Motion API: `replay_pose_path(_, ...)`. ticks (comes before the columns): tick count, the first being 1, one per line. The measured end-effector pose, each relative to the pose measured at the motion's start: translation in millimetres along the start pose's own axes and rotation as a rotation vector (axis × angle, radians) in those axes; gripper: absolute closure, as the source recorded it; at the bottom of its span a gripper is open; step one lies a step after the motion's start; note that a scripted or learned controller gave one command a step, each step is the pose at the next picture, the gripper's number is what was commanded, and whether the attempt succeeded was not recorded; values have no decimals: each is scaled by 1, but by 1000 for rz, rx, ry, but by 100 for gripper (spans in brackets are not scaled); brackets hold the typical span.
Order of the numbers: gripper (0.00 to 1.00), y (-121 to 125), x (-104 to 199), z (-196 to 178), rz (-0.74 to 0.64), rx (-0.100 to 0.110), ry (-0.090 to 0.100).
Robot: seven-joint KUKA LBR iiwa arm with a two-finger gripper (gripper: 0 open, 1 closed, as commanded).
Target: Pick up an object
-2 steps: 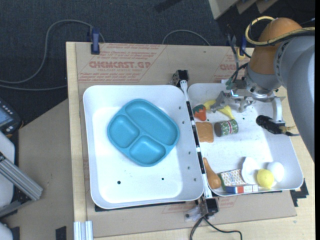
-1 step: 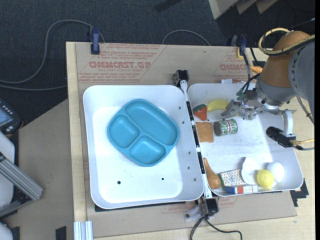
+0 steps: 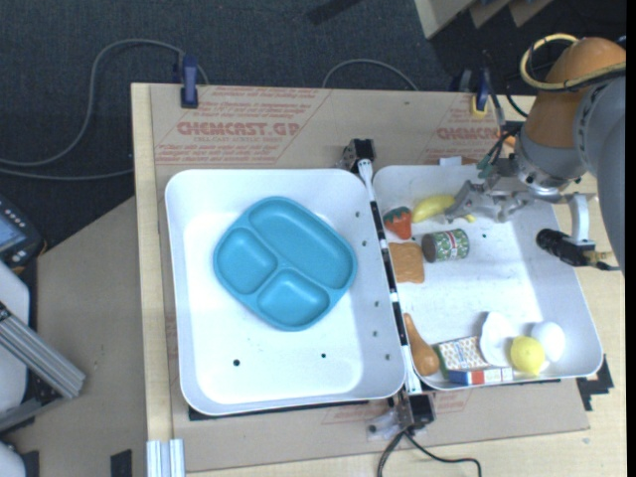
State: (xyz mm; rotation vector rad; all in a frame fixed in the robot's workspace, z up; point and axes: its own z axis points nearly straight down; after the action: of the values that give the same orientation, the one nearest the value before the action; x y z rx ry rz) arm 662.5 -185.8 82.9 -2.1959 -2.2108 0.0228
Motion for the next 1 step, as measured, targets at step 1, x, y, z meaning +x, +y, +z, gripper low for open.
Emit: replay_pose_path(1,0,-61,86,-30,2,-23,-3)
